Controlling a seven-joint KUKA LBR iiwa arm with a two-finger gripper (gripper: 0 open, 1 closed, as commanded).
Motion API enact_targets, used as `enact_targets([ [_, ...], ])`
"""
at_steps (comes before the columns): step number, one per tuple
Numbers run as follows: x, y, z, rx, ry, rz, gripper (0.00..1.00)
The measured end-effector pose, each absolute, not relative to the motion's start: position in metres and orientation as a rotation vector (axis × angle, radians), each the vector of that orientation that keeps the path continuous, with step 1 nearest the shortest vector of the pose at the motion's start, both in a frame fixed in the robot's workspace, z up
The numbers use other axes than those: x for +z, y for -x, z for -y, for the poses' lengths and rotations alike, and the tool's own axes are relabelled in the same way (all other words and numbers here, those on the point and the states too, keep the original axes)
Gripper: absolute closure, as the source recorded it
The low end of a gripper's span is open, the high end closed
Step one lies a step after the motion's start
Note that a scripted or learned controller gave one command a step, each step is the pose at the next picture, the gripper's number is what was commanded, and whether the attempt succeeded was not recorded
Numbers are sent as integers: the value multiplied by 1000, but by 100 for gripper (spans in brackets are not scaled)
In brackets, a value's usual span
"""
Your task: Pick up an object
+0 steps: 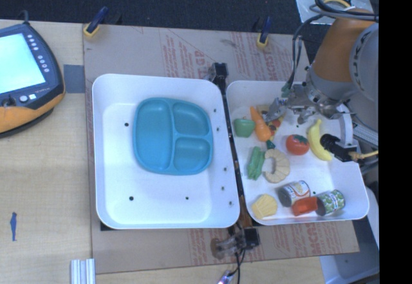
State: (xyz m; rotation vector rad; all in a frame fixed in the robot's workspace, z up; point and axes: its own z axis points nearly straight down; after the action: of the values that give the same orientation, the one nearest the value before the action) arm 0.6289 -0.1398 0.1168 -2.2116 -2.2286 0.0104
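Observation:
The right bin (347, 176) holds several toy foods: an orange carrot (261, 124), a green pepper (243, 126), a red tomato (297, 143), a yellow banana (315, 140), a green cucumber (255, 163), a tan bread slice (277, 165), a yellow shell-shaped piece (264, 206), two small cans (293, 192) (330, 202) and a red piece (304, 206). My gripper (279, 109) hangs over the bin's far side, just right of the carrot's upper end and above the tomato. Nothing is visibly held.
The left bin (109, 147) holds a blue divided plate (172, 135). A teach pendant (22, 76) lies at the far left of the bench. Blue clamps (96, 22) (262, 31) sit on the board's far edge. The arm's grey body (347, 64) overhangs the right bin's far right corner.

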Motion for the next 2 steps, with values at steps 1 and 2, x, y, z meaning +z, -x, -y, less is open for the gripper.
enact_targets([
  [1, 91, -565, 114, 7, 2215, 2224, 0],
  [2, 102, -566, 115, 10, 2211, 2228, 100],
])
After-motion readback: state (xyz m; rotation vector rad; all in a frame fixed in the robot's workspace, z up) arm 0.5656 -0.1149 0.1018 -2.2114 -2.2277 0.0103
